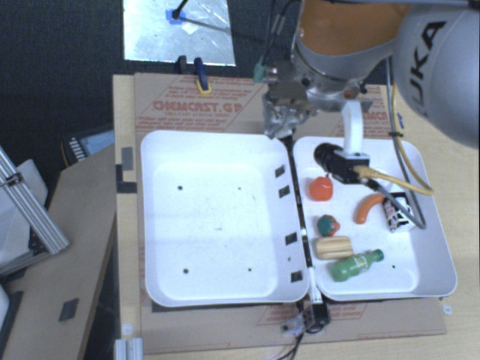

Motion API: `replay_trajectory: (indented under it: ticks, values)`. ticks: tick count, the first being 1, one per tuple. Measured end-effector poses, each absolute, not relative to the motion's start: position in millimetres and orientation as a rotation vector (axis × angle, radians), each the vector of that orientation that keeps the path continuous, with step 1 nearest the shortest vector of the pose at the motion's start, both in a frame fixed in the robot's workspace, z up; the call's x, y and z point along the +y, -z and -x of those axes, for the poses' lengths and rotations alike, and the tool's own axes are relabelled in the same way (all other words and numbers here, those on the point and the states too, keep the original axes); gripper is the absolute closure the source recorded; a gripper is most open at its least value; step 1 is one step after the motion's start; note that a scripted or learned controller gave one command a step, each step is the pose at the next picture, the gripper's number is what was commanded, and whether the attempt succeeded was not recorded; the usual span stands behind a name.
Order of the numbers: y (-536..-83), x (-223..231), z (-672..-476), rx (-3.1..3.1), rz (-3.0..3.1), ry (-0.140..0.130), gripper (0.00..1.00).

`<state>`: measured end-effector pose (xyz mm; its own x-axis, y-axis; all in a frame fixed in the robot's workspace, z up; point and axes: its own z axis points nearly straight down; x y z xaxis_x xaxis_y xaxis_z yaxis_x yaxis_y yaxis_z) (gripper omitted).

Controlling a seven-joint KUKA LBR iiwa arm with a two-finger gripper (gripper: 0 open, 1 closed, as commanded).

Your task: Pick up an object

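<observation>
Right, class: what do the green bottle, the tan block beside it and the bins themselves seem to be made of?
Green bottle: probably glossy plastic, judging by the bright highlights on its body; likely a toy.
Tan block: possibly wood or matte plastic; pale, even, no shine, so the look leaves it open.
Right bin and left bin: seemingly smooth white moulded plastic, with rounded corners and a soft sheen.

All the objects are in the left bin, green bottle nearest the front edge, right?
Wrong bin. The camera view shows them in the right bin: the green bottle nearest its front edge, with the tan block and red object behind it.
</observation>
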<state>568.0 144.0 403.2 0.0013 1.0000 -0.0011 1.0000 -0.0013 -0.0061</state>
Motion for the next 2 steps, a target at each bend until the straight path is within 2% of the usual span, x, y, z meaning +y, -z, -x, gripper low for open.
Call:
replay_trajectory:
  ticks: [1, 2]
  values:
    - [-348.1, 196.9, -615.8, -2.228, 2.214, 0.002, 1.0]
    - [-407.1, 236.6, -659.6, -2.232, 2.217, 0.016, 1.0]
